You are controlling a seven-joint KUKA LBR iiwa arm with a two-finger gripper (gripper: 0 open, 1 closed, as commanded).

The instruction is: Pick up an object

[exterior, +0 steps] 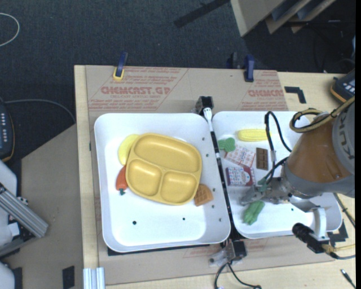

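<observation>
The pincer [260,195] is reaching low into the right shallow white bin [330,221], its tips sitting over the green plastic toy vegetable [253,212] lying there; whether they are gripping it, I cannot tell; the yellow sectioned plastic plate [163,168] is lying in the left white bin [152,228].

Dark blue-grey carpet floor [84,34] beyond a wooden bench top [84,169] covered by printed brown cardboard [169,90]. Blue and yellow clamps [119,68] along the far edge. Pale wooden furniture [271,14] at upper right. Even, soft light.
</observation>
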